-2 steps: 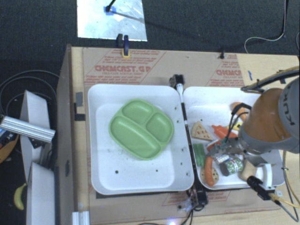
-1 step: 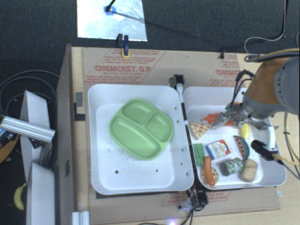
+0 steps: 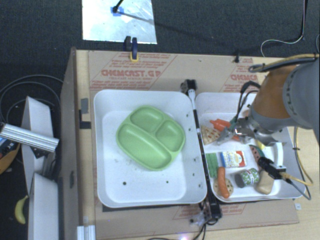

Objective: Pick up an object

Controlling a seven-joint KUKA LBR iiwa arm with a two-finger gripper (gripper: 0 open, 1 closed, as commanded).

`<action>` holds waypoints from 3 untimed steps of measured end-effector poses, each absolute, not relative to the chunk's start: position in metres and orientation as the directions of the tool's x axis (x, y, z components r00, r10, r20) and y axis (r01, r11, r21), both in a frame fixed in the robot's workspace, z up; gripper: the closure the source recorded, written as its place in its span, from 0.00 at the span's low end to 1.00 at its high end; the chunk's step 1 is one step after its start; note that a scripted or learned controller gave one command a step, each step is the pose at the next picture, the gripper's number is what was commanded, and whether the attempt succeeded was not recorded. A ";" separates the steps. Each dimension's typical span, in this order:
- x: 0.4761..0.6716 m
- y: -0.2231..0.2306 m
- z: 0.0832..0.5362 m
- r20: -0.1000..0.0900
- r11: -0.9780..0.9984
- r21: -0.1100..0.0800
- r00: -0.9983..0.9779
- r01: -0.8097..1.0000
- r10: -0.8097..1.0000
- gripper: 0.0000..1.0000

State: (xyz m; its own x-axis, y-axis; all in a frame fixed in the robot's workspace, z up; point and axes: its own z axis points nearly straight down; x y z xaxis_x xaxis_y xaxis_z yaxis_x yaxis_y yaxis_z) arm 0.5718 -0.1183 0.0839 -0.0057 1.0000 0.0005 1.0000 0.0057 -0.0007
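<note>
Green and three-sectioned, a plastic plate (image 3: 151,137) lies alone in the left bin (image 3: 110,189), while the right bin (image 3: 215,100) is crowded with small toy foods: a carrot (image 3: 221,174), a box (image 3: 233,159), a can (image 3: 247,177), a waffle-like piece (image 3: 209,134) and an orange piece (image 3: 219,123). Over that clutter, the tool (image 3: 231,132) hangs low near the bin's upper middle, just beside the orange piece; whether it is released or clenched I cannot tell, and nothing is visibly between its tips. My worry is the crowding: coming down here, it could nudge a neighbour aside or pinch two pieces at once and lose both. The thin divider wall between the bins is also close.
</note>
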 end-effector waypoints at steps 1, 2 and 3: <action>0.641 -0.105 0.085 -0.001 0.007 0.007 -0.007 1.000 1.000 0.00; 0.661 -0.096 0.085 -0.014 0.006 -0.046 -0.007 0.999 1.000 0.00; 0.660 -0.097 0.085 -0.012 0.003 -0.045 -0.004 0.999 1.000 0.00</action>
State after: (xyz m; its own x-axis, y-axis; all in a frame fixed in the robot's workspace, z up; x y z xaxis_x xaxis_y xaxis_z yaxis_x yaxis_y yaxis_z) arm 0.6602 -0.0971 0.0849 -0.0038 0.9999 -0.0120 0.9990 0.0033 -0.0445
